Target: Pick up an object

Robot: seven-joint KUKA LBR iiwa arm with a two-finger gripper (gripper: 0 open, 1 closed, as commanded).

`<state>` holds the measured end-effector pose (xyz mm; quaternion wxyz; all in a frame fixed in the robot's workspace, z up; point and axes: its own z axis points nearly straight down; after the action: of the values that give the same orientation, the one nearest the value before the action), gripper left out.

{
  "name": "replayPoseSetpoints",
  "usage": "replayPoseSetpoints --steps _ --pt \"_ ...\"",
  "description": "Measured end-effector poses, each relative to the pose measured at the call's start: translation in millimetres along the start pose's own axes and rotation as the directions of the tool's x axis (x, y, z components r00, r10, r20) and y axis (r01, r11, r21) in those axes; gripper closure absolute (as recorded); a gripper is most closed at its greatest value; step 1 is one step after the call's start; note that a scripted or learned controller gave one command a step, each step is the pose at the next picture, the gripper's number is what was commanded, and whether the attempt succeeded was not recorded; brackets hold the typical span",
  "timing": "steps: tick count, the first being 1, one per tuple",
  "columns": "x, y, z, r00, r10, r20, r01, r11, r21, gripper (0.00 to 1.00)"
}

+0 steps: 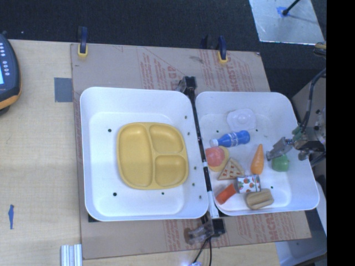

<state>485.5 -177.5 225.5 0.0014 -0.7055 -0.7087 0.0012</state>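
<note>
Reaching in from the right edge of the frame, the gripper (285,147) sits low over the right bin (302,201), its state impossible to tell at this size. A green ball (281,163) lies directly below it in the frame, touching or nearly so. A carrot (257,159) stands just left, long axis near vertical in the frame. Count in the right bin: one ball, one carrot, one blue bottle (233,139), one clear lid (241,117), and five further small food items at lower left. Left bin (100,198): one yellow tray (152,155).
</note>
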Motion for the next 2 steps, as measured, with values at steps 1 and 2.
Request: replayPoseSetpoints --steps 1,2 --pt "17.6 48.8 60.1 1.000 -0.004 0.000 0.004 1.000 0.000 0.00" --pt "12.9 40.5 134.2 1.000 0.000 -0.002 0.000 1.000 0.004 0.00"
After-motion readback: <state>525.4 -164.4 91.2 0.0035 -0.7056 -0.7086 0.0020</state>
